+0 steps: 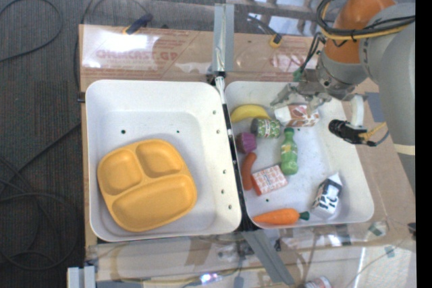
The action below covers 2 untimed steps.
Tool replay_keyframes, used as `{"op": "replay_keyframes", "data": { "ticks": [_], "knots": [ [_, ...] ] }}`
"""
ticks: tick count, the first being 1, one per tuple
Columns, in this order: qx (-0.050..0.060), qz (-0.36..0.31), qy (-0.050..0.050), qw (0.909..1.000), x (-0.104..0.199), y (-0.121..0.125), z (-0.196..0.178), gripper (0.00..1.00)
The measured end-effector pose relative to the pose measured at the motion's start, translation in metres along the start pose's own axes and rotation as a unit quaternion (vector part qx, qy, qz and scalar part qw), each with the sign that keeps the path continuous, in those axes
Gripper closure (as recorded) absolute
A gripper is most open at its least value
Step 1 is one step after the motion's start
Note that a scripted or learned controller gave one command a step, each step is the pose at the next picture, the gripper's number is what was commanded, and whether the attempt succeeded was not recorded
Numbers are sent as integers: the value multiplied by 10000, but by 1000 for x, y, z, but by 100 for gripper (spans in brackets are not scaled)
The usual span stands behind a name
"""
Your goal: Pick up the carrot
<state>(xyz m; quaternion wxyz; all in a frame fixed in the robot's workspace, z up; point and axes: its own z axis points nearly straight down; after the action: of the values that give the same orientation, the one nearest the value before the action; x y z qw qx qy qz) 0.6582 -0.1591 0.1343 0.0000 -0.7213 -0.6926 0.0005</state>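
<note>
Camera view looks down at a slant on the bench (135, 54) and its two white bins, and the right bin (358, 179) serves as the landmark for everything below. Along that bin's near wall lies the carrot (275, 216), orange, on its side, its green stub pointing toward the bin's right. Nothing touches it apart from the bin floor.

Just right of the carrot, in the bin's near right part, a small black-and-white carton (327, 196) sits tilted. Toward the bin's middle stands a red-and-white box (268, 179), with a green bottle (289, 152) just beyond it. Against the bin's left wall lie an orange-red sausage-shaped piece (248, 169) and, touching its far end, a purple item (247, 141). At the bin's far left lies a banana (249, 112), with a dark green can (266, 127) on its side touching it.

The tool (302, 99) hangs over the bin's far side, well apart from the carrot, just above a red-and-white packet (302, 117). How wide it stands, and whether it grips anything, cannot be told from this angle. The grey arm (398, 77) with its orange band enters over the bin's right rim.

Left of the right bin, the other bin (152, 94) holds a yellow divided tray (145, 182).
</note>
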Motion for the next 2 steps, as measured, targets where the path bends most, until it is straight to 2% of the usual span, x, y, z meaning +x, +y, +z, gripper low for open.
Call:
{"op": "replay_keyframes", "data": {
  "ticks": [1,2],
  "knots": [
    [3,-1061,4,9944,17,-57,-7,0],
    [4,-1070,23,9943,19,-57,-15,100]
  ]
}}
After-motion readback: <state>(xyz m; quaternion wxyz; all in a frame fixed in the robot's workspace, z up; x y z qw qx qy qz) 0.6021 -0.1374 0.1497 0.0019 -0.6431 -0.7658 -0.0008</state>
